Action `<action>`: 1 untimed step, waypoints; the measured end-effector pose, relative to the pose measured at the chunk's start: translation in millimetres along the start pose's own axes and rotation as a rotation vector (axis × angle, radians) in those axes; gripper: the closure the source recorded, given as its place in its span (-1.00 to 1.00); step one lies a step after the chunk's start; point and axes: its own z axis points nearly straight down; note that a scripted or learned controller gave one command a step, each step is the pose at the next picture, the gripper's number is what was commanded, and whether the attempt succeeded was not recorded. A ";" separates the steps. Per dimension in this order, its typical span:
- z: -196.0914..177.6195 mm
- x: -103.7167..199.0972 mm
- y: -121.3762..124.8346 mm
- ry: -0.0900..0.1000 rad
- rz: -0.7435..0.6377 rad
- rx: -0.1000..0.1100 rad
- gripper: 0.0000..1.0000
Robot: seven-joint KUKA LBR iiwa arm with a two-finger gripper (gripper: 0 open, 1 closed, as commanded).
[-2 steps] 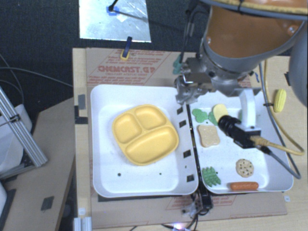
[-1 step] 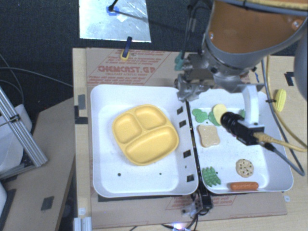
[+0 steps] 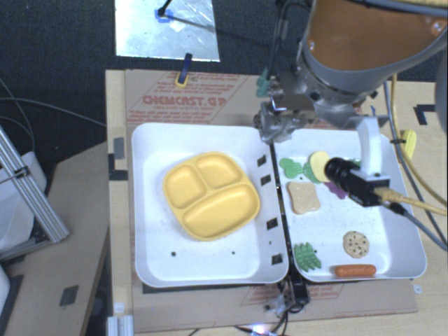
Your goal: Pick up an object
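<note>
The arm (image 3: 371,33) fills the top right corner, its gripper (image 3: 280,121) hanging over the far end of the wall between the bins; whether its fingers are apart or together cannot be told. Under the bins lies a brown sheet (image 3: 189,96) printed "CHEMCAST" in red. The left bin (image 3: 150,257) holds a yellow tray (image 3: 210,194) at its middle. In the right bin (image 3: 399,254), near the gripper, lie a toast slice (image 3: 304,197) and a yellow round (image 3: 319,164); a cookie (image 3: 355,243), a green sprig (image 3: 306,255) and a carrot (image 3: 354,271) sit by the near edge, well apart from it.
</note>
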 end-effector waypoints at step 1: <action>-10.9 -0.1 0.9 0.000 -0.006 -0.003 1.00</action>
